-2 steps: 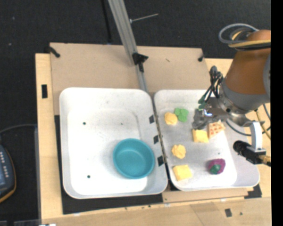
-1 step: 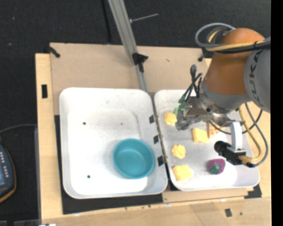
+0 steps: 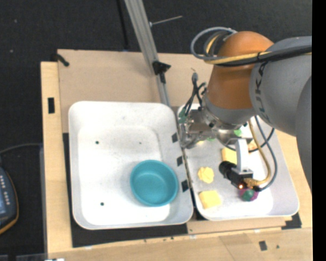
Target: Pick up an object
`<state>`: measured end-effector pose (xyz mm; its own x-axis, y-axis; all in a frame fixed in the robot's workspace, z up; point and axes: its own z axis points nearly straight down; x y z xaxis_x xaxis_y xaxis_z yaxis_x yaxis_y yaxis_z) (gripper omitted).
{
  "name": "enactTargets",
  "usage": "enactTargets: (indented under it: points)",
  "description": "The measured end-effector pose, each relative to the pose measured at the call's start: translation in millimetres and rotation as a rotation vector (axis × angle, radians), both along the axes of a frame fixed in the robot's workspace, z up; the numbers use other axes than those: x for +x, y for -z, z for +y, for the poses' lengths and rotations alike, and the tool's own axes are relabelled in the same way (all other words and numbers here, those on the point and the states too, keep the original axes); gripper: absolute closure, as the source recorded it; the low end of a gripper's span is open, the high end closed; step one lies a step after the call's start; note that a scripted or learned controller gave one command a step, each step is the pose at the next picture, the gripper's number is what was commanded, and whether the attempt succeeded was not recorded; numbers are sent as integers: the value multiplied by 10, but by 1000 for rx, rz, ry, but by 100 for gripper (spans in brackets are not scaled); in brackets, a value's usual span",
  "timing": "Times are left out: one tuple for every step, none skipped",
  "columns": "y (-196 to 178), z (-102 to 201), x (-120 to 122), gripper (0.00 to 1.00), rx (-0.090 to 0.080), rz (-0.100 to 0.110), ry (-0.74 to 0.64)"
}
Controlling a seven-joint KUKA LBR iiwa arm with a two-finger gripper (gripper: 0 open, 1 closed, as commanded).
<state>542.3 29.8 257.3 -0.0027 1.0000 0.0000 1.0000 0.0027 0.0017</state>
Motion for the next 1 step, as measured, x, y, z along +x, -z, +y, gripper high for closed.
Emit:
enactTargets:
  points:
    - [125,554,-28,100,0,4,-4]
